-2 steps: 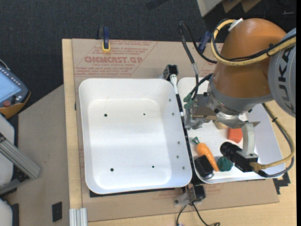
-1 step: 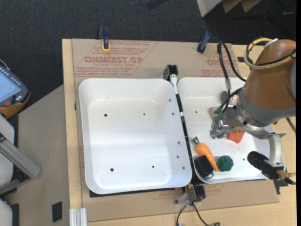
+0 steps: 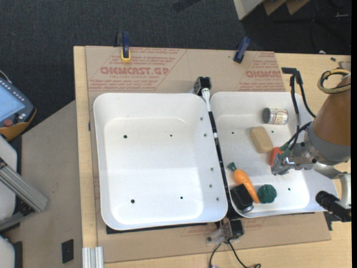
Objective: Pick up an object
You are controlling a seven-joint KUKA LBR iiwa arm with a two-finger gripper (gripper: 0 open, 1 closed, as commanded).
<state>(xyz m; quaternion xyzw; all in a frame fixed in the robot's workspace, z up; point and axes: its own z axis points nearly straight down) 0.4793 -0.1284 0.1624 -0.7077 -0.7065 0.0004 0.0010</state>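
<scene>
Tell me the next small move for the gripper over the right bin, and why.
Probably lower straight down onto the red object. The gripper hovers right beside it in the right bin, while the tan block, carrot and green ball lie farther off. Whether anything is gripped is unclear.

Carrot [image 3: 244, 181], tan block [image 3: 260, 139], rt bin.

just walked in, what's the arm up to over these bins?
The KUKA arm reaches in from the right, its gripper low over the right bin. That bin holds a tan block, a small jar on its side, a toy carrot, a green ball, a black object and something red right beside the gripper. Nothing visibly sits between its fingers yet. The left bin isn't involved.
</scene>
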